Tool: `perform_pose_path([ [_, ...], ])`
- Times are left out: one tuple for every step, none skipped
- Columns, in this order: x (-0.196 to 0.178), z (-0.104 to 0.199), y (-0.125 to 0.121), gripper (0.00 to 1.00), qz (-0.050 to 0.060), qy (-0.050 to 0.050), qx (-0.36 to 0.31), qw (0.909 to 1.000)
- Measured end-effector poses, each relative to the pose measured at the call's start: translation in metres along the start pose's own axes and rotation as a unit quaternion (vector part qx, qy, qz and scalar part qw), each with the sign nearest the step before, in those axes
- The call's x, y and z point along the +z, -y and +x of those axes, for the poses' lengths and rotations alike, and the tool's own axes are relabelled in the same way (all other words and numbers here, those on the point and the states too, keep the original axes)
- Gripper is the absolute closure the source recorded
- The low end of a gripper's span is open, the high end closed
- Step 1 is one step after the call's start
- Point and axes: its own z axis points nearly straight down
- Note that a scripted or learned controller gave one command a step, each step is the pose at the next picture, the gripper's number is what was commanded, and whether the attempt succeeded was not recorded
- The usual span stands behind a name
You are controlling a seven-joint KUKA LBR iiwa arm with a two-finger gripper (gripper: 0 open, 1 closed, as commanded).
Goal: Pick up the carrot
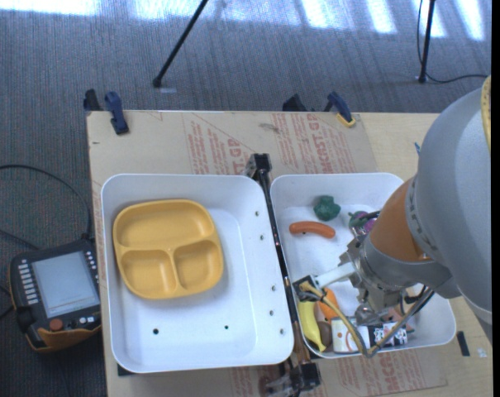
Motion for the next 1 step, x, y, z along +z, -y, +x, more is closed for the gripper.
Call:
perform_pose_path([
  [0.0000,-0.0001,0.0001,0.00,0.001,0.001,-0.007,1.0000],
])
